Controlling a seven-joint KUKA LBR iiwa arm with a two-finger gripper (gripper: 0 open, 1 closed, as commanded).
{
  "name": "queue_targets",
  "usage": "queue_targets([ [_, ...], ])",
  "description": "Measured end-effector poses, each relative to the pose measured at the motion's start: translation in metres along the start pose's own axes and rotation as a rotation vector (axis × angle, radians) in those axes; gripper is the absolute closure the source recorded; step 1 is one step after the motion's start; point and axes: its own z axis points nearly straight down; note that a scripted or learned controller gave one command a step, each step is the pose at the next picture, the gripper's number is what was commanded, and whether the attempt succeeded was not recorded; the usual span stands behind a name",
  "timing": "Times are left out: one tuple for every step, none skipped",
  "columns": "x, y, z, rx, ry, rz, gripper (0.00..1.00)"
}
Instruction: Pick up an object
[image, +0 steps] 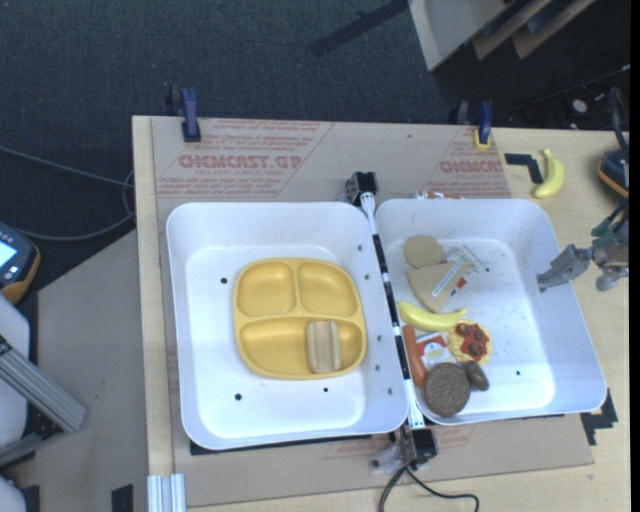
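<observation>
The curved yellow plastic banana (432, 317) lies at nine o'clock in the right-hand shallow white bin (560, 385), probably light, stiff and slick, so I'd pinch its thick middle, while my gripper (572, 264) hangs at three o'clock, fingers seemingly spread, holding nothing.

**One fixed camera, high over the bench, looking down at a slant**

The single view looks down from above the near side of the bench (300, 140), tilted toward the far edge, where dark carpet shows. It stands far enough back to take in both white bins whole: the left bin (200, 300) and the right bin (560, 330) lie side by side mid-frame. The bench's right part runs out of frame.
</observation>
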Motion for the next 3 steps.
queue_targets([
  [0.075,0.007,0.129,0.012,0.007,-0.007,0.0],
  [0.095,-0.006,0.181,-0.013,-0.005,0.002,0.0],
  [0.091,-0.004,0.167,-0.022,-0.011,0.005,1.0],
])
